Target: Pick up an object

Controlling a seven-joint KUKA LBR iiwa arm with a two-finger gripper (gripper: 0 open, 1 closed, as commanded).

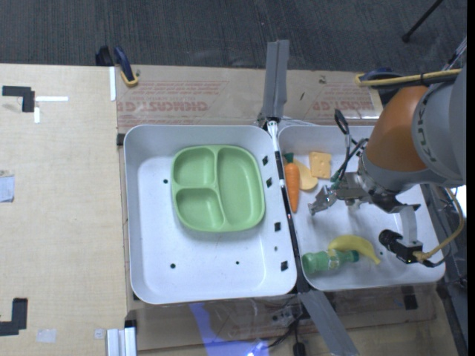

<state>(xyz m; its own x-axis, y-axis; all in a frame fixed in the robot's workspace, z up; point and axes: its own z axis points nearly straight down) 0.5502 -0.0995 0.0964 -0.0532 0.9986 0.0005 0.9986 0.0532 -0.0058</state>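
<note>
Camera view looks down on the right white bin [427, 273], where the likeliest target – an orange plastic carrot with a green top [292, 184] – lies lengthwise against the left wall. It looks light, stiff and smooth, probably a hollow toy; its tapered, rounded body could slip, so a grip across the thick upper half seems safest, though the wall crowds one side. Just beside it rests a pale yellow cheese-like wedge [320, 165]. Nearer the front lie a yellow plastic banana [355, 246] and a small green bottle [320, 261], touching each other. The tool [326, 197] hovers between carrot and banana, its metal fingers apart and holding nothing. Across the divider, the left white bin [148, 265] carries a light green three-compartment plate [218, 188] – all on the cardboard-covered tabletop [59, 213].
</note>
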